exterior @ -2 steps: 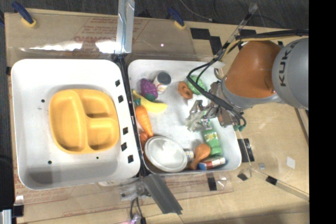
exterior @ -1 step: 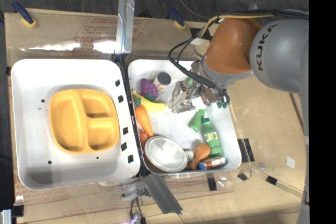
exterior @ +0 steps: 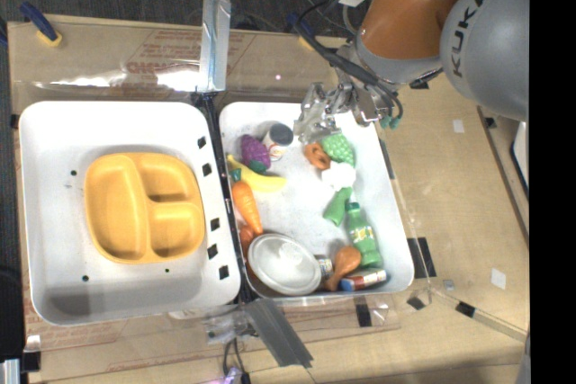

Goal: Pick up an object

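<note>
Steel bowl well below gripper; green grapes just beside it; finger state can't tell.

My arm enters from the right, grey casing with the orange band above the wrist, angled down and leftward. My gripper hangs low at the arm's end, metal parts blurred together there.

Grey KUKA arm w/ black lettering, orange band, black cables, silvery metal pincer
</note>
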Robot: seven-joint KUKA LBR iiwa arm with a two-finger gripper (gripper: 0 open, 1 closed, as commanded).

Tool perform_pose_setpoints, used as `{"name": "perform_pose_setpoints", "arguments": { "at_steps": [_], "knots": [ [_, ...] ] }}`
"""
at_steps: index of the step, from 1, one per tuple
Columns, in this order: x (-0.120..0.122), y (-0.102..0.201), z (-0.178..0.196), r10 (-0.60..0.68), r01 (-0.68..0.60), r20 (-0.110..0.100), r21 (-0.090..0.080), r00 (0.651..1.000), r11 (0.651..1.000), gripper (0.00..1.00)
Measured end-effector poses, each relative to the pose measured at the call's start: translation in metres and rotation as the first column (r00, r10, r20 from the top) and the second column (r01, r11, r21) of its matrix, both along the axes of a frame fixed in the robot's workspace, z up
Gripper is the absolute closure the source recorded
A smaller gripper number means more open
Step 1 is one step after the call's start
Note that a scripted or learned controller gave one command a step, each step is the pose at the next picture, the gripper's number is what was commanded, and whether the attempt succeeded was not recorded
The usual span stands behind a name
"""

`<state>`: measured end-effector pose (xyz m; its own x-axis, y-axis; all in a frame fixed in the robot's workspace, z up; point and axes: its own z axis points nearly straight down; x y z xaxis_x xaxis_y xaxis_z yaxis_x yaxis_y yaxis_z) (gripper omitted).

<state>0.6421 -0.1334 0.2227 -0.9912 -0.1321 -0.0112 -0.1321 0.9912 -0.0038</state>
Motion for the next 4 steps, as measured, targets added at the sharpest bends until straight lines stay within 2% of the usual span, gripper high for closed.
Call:
{"name": "perform_pose_setpoints", "arguments": {
  "at_steps": [1,2,3,4],
  "knots": [
    [0.000,0.000,0.008,0.002,-0.002,-0.002,0.000,1.000,1.000,1.00],
    [-0.019,-0.068,-0.081,0.332,-0.332,-0.014,0.004,0.943,0.943,1.00],
    [0.008,0.036,0.005,0.219,-0.219,-0.003,0.001,0.976,0.976,1.00],
    [0.008,0.035,0.015,0.219,-0.219,-0.002,-0.001,0.976,0.976,1.00]
  ]
}}
